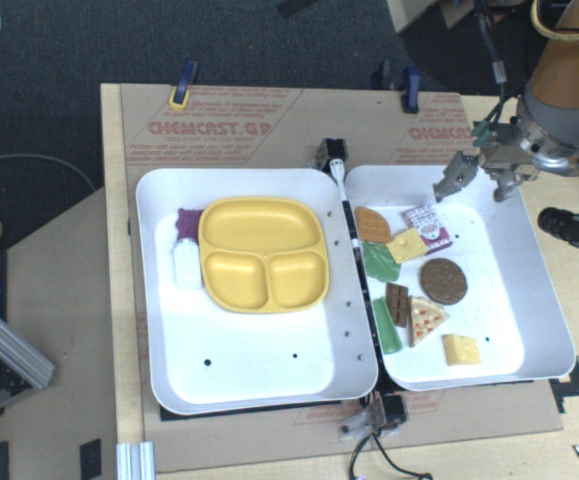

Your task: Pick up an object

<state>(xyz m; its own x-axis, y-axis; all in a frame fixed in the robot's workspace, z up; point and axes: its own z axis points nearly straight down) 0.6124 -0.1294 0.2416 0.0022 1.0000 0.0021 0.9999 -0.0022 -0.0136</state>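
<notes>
Packet (426, 224), far edge of right bin (529, 268): light, crinkly, likely slippery; best pinched across its short sides. Gripper (479, 176) hovers just above, jaws spread, holding nothing.

We see the tool (477, 176) hanging over the upper edge of the right bin (534, 268), its two fingers spread apart with nothing between them. Below it in that bin lie a small packet (427, 225), a brown cookie (443, 280), a pizza slice (426, 319) and a cheese cube (460, 349). The left bin (159, 298) holds a yellow divided tray (263, 252)
</notes>
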